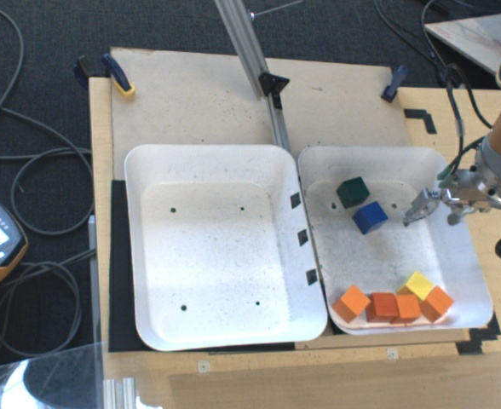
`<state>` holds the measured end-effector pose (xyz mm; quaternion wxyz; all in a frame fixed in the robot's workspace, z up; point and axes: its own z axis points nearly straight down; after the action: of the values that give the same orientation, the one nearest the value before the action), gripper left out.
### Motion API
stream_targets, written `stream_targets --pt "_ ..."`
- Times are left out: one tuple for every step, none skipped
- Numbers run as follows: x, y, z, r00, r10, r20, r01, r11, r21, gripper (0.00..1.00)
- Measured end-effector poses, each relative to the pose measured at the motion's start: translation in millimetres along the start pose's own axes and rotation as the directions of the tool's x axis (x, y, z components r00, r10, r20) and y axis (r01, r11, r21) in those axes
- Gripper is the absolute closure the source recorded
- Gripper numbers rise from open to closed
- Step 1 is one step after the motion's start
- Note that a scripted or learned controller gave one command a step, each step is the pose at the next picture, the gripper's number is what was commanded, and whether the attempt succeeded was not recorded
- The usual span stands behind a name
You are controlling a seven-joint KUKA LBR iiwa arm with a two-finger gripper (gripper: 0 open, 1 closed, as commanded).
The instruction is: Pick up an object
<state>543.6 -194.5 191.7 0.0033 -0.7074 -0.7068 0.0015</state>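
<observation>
Along the near wall of the right bin [468, 254] sits a tight row of blocks: an orange cube [350, 302] at the left end, a red-orange block [384, 306] and another orange block [407, 307] touching beside it, an orange cube [438, 302] at the near right corner, and a yellow cube [419, 285] wedged just behind them. Farther in, toward the bin's far side, a blue cube [370, 217] lies just beside a dark green cube [352, 192], the two almost touching. My gripper [428, 204] hangs over the bin's right side, near the blue cube but apart from it, fingers slightly spread with nothing between them. The left bin [148, 177] sits alongside. I judge I am in the approach step, no grasp made yet. Next I should slide toward the blue cube, straddle it without nudging the green one, descend and close.
</observation>
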Motion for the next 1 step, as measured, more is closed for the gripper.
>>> stream_targets --pt "2.2 -8.8 59.9 1.000 0.000 -0.001 0.000 1.000 0.001 0.00"
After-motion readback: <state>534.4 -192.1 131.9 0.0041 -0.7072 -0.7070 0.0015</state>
